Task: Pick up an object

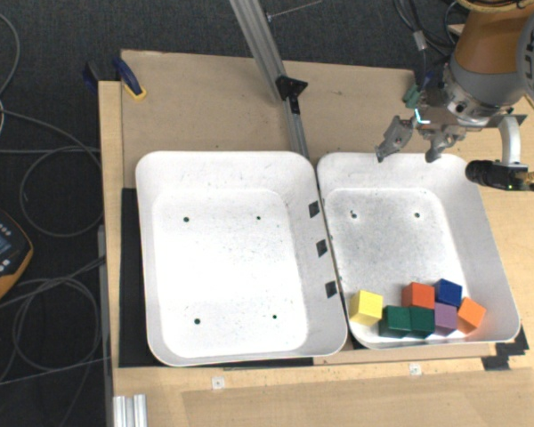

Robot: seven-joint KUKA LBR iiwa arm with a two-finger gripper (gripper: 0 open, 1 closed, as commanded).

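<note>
Several small blocks lie bunched at the near edge of the right bin (481,229): a yellow block (368,306), a green block (406,320), a red-orange block (418,294), a blue block (449,290), a purple block (446,315) and an orange block (471,312). My gripper (408,149) hangs above the far rim of the right bin, well away from the blocks. Its two fingers are spread apart and open, with nothing between them.
The left bin (222,265) sits beside the right one, with black clips along the shared rim. A slanted metal pole (265,52) rises behind the bins. Cables lie on the dark floor at left. A black cylinder (494,174) sticks out at the right.
</note>
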